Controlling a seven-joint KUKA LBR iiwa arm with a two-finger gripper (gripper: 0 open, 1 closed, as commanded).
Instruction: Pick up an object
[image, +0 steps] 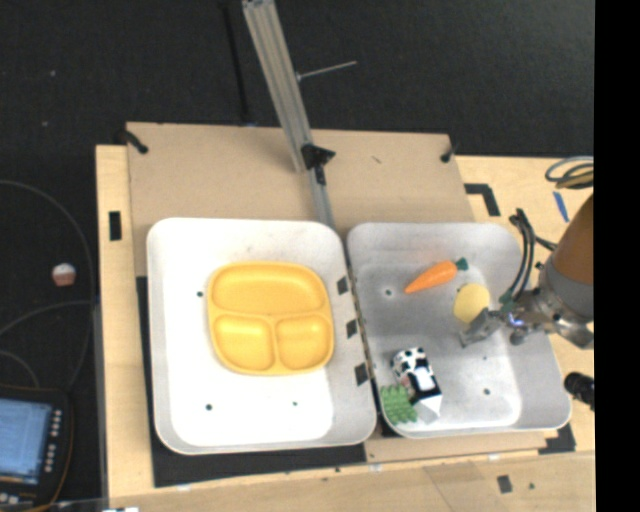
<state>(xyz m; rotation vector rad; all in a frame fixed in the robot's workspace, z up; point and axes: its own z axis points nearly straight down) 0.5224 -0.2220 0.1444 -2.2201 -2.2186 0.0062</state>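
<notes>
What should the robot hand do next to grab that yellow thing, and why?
Probably a small shift toward the yellow object, lining up over it before closing. The gripper sits right beside it in the right bin, at its lower right edge, and nothing shows between the fingers yet. The carrot lies close on the other side, so a short, careful move seems safest.

Yellow divided plate (270, 316) in left bin (180, 400), carrot (433, 277), lemon (472, 301) beside end effector (490, 330) in right bin (530, 400)
</notes>
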